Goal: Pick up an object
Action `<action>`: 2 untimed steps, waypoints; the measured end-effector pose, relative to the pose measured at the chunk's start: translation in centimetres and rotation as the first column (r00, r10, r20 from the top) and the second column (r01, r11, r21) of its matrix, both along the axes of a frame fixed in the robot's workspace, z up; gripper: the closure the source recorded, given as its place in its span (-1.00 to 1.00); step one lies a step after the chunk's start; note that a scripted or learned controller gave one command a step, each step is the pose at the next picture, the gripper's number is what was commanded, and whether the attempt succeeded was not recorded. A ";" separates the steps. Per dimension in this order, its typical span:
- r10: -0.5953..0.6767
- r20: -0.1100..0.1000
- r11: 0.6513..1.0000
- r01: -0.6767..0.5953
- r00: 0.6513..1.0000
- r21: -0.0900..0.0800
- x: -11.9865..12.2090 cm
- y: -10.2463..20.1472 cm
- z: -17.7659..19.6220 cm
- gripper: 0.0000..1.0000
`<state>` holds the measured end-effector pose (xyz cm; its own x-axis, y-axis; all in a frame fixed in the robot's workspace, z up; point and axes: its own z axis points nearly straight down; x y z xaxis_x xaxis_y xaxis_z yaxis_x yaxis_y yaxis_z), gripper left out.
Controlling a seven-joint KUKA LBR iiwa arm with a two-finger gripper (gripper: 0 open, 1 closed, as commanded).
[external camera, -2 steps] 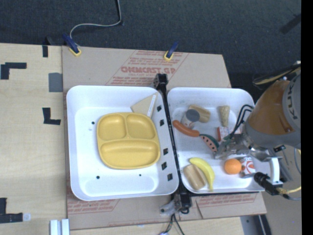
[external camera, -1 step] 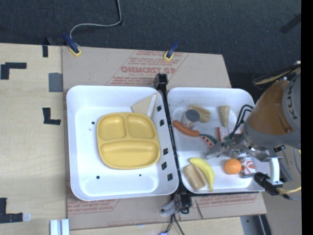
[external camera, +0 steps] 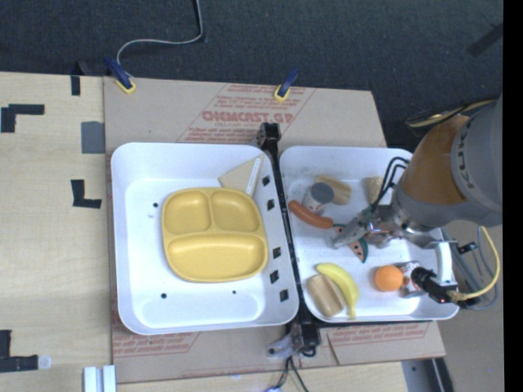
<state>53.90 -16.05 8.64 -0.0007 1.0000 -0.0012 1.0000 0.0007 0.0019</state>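
The gripper (external camera: 353, 237) is positioned low in the right bin (external camera: 353, 155), fingers spread apart, nothing clamped. Just beside it lies the hot dog (external camera: 310, 215): judged light, smooth, slightly slippery. A grasp across its narrow middle is recommended.

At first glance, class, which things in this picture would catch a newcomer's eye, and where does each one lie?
The yellow three-compartment plastic plate dominates the left white bin. In the right white bin, the grey arm's two-finger gripper hangs low amid toy food: a yellow banana near the front, an orange ball beside it, and a red sausage near the divider.
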 end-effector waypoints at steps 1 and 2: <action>0.000 0.003 1.000 0.000 1.000 -0.003 0.0 -0.1 1.0 1.00; 0.002 -0.002 1.000 -0.002 1.000 0.002 0.9 7.7 9.8 1.00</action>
